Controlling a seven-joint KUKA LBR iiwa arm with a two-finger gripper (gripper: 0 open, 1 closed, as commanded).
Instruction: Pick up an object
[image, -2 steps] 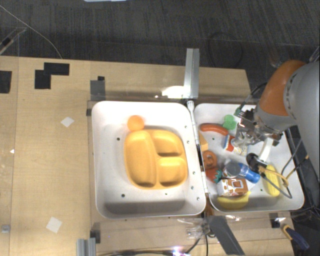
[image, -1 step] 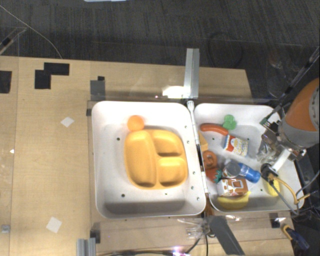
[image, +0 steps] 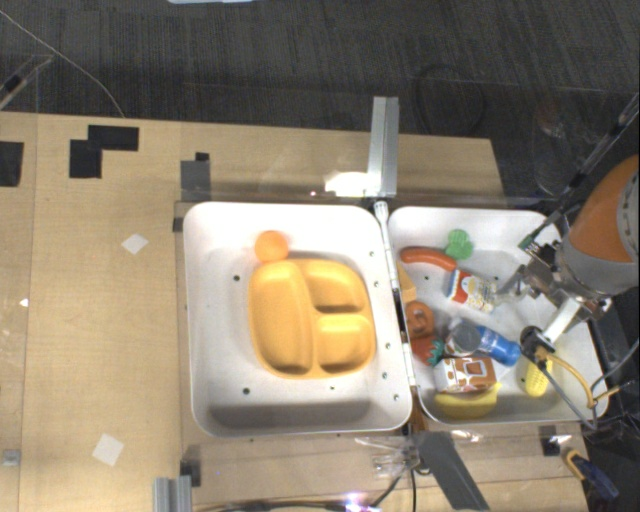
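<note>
I can't tell how the fingers stand on my gripper (image: 530, 268), above the right bin (image: 500, 215). Beside it crowd a small bottle (image: 466, 289), red sausage (image: 428, 258), green piece (image: 458, 241), blue bottle (image: 487, 343) and banana (image: 465, 403). The left bin (image: 215, 300) holds a yellow tray (image: 305, 315) and an orange ball (image: 271, 245).

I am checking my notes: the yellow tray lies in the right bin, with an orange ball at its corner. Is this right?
Not quite. The camera view shows the yellow tray in the left bin, not the right; the orange ball is at its corner as you wrote.
</note>
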